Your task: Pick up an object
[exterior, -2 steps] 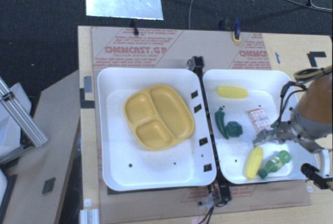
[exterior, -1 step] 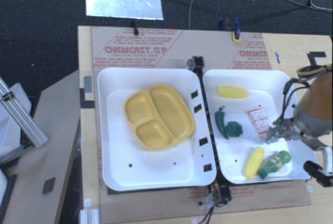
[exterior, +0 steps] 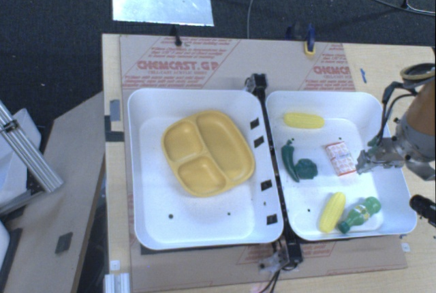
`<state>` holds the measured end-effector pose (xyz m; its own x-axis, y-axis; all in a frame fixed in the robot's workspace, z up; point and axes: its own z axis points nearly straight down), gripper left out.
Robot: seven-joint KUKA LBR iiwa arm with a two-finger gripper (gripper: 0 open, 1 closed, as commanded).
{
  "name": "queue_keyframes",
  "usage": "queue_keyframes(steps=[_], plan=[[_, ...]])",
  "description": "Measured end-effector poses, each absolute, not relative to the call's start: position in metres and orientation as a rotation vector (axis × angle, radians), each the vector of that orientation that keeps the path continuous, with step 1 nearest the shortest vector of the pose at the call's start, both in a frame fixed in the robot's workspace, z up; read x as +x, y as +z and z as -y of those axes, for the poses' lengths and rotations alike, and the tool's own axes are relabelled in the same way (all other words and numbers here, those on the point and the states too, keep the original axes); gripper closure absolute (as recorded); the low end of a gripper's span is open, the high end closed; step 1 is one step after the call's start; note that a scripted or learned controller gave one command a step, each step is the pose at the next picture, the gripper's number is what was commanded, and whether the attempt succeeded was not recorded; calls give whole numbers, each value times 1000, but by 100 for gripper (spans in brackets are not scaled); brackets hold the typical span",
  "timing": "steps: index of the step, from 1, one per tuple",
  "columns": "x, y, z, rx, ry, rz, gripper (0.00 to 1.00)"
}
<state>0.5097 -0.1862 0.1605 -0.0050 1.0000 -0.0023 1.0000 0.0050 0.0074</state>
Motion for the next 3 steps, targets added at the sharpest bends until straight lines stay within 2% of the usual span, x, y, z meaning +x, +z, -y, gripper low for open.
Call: queue_keyframes(steps=[2,3], plan=[[517,249,192,2211,5,-2222,100],[527,243,149,2210,4,-2230,100]])
